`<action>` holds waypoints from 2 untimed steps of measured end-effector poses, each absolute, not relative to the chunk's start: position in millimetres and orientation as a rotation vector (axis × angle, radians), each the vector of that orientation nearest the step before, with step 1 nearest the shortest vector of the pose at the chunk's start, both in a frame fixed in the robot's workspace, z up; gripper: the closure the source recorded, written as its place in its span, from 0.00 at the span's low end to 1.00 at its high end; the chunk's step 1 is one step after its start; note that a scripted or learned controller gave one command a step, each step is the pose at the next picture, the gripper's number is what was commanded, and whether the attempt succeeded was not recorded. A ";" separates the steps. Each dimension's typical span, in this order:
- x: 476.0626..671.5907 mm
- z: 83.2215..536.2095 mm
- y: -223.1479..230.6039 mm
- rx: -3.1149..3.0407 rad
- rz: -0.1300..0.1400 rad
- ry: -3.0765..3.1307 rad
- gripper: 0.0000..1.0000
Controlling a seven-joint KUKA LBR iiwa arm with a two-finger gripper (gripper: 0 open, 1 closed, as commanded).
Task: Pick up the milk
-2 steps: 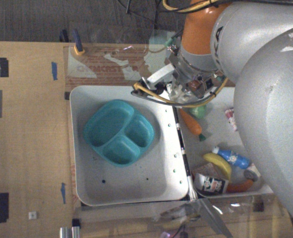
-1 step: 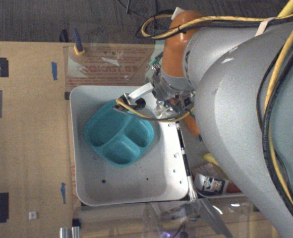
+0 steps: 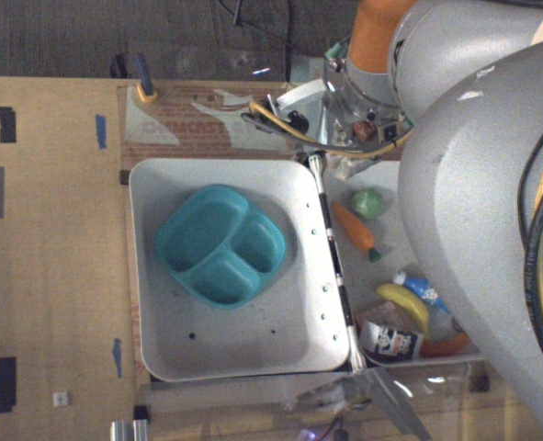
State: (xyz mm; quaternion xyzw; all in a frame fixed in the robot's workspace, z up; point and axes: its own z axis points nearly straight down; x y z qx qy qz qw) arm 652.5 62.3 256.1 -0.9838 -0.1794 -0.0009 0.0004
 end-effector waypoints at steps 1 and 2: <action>643.4 282.3 102.2 -3.126 -0.002 -0.309 1.00; 644.1 292.2 100.1 -3.127 -0.004 -0.302 1.00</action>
